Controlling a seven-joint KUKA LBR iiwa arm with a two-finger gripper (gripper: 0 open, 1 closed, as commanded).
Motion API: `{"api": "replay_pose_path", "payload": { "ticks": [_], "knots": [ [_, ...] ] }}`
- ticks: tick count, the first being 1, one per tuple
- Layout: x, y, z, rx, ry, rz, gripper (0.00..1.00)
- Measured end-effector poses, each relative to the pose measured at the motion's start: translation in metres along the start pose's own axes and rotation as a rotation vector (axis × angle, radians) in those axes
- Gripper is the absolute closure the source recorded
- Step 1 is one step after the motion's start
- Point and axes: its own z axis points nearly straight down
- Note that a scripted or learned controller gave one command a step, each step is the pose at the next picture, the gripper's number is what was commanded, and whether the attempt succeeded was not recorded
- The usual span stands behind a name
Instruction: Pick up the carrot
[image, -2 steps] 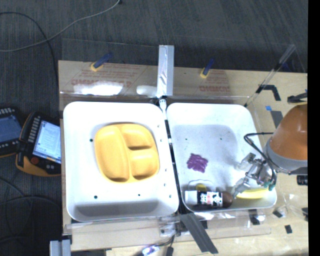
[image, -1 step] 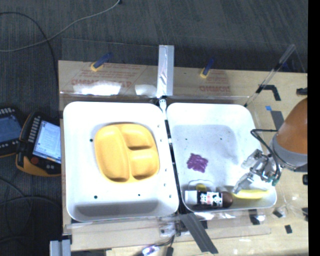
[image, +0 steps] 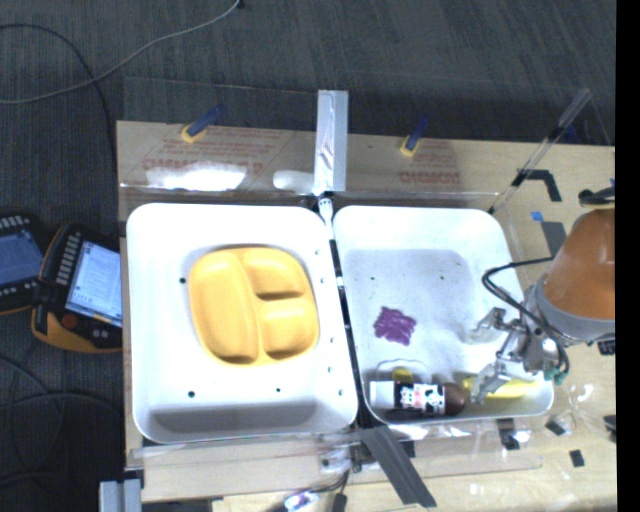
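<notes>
My gripper (image: 489, 351) hangs low over the right side of the right bin (image: 430, 235), and its two fingers stand spread apart with nothing visible between them. The lower fingertip (image: 490, 379) is right by a yellow object (image: 516, 392) that lies along the bin's front wall. A dark bottle with a white label (image: 420, 397) lies on its side just left of that yellow object. A purple bunch of grapes (image: 395, 325) rests near the bin's middle, to the left of the gripper.
The left bin (image: 160, 400) holds a yellow divided plate (image: 255, 305). A metal divider (image: 332, 140) stands behind the two bins. A handheld pendant (image: 85, 290) lies off the bench at the left. The arm's orange band (image: 590, 265) is at the right.
</notes>
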Motion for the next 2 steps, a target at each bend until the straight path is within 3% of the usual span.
{"api": "replay_pose_path", "payload": {
  "ticks": [1,2],
  "knots": [
    [-0.001,0.000,-0.041,-0.002,-0.004,-0.456,0.00],
    [-0.008,0.001,0.011,0.003,-0.006,-0.703,0.00]
  ]
}}
